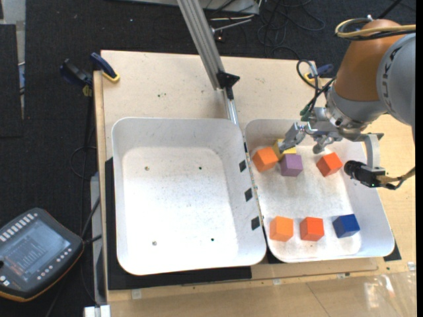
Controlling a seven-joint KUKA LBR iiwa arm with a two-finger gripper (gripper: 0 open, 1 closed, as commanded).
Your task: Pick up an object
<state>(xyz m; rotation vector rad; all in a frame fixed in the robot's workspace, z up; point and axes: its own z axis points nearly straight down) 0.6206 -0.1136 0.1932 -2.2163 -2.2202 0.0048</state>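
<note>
The right bin [370, 240] holds several blocks. An orange block [266, 158], a purple block [291, 165] and an orange-red block [328, 164] lie across its far half. A small yellow block [289, 152] peeks out behind the purple one. Near the front edge sit an orange block [281, 228], a red-orange block [312, 228] and a blue block [346, 225]. My gripper [306, 142] hangs open over the far part of this bin, just behind the purple block. One fingertip is close to the yellow block, and nothing is between the fingers.
The left bin [132, 134] sits beside the right one, and they meet at a raised rim [248, 190]. A slanted metal pole [205, 41] crosses the bench's far side. A tablet [33, 249] lies off the bench at the front left.
</note>
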